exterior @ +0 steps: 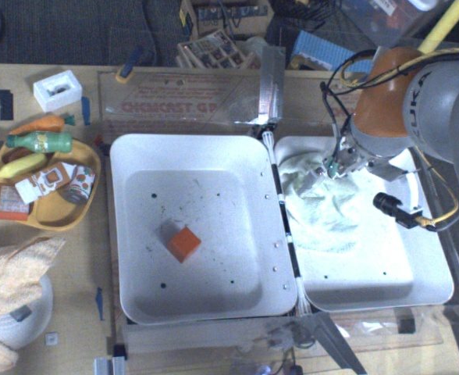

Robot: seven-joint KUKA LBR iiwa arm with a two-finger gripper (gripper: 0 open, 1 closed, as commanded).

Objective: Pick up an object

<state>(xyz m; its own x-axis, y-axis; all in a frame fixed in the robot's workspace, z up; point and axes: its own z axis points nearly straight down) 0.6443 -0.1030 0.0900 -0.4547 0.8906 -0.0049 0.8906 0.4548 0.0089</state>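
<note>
A pale, crumpled piece of soft cloth or thin plastic sheet (323,201) is seen lying in the right-hand shallow white bin (417,287), spread over its upper left part. It is judged to be light and limp, with no stiffness of its own, so that it is expected to sag and trail when lifted. A raised fold or ridge is judged the best place to be pinched, since a flat stretch would likely slip away under the pads. Little risk of breakage is expected, though a thin layer may be pulled free of a weak pinch.

A small orange block (185,243) of cube-like shape is seen in the left-hand shallow white bin (136,162), near its middle and well apart from the cloth. It is judged to be rigid and light, and opposite flat faces would have to be taken.

The two-finger gripper (336,166) is seen low over the upper edge of the crumpled material, at or very near its surface. Whether contact is made cannot be told. The opening cannot be made out at this size, and nothing can be confirmed as held. The grey arm with its orange band (386,92) is seen reaching in from the right.
</note>
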